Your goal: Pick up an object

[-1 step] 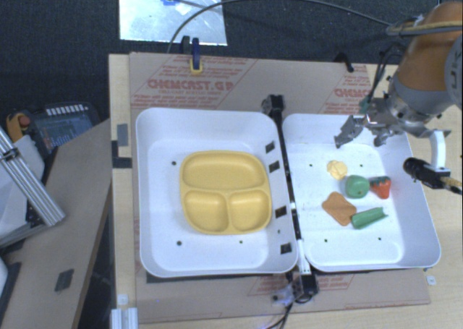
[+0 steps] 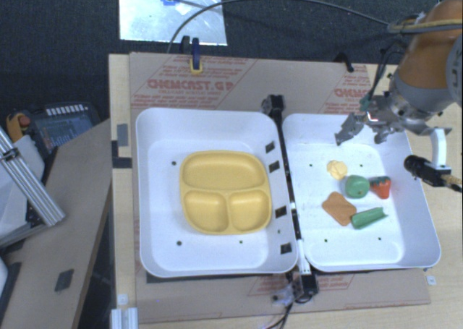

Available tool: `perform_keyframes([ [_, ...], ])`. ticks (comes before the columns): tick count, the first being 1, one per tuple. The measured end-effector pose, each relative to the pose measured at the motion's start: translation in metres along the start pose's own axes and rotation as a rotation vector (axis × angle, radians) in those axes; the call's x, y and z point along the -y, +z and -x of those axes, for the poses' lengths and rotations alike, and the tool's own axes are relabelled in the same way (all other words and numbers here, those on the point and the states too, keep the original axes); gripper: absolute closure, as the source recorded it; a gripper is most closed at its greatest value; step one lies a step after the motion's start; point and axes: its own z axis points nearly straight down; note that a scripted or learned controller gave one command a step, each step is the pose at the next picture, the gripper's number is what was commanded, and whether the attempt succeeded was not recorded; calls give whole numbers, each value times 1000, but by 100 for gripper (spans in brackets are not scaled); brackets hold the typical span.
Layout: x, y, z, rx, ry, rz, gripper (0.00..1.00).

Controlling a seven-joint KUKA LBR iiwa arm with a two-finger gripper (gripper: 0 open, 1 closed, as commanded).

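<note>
Bins (image 2: 217, 121): white, both. Tray (image 2: 223, 191): pale yellow. Toy food in rt bin: yellow piece (image 2: 336, 169), green ball (image 2: 356, 186), red-orange piece w/ green top (image 2: 381, 187), orange-brown slab (image 2: 338, 208), green pod (image 2: 367, 217). Arm (image 2: 434, 53): grey w/ orange band. Board (image 2: 217, 78) under bins: tan, red print.

Left of the end effector (image 2: 365, 126), two smooth, glossy white plastic bins (image 2: 155, 139) sit on matt printed cardboard (image 2: 217, 82); the yellow tray (image 2: 221, 190) looks satin plastic. A shiny foil sheet (image 2: 145, 2) lies beyond.
</note>
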Motion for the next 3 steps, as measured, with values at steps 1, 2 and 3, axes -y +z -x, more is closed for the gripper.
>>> perform_keyframes([
  [1,-1,62,3,0,2,-5,0],
  [2,-7,121,-4,-1,-2,-3,0],
  [3,-7,128,-4,0,0,0,0],
])
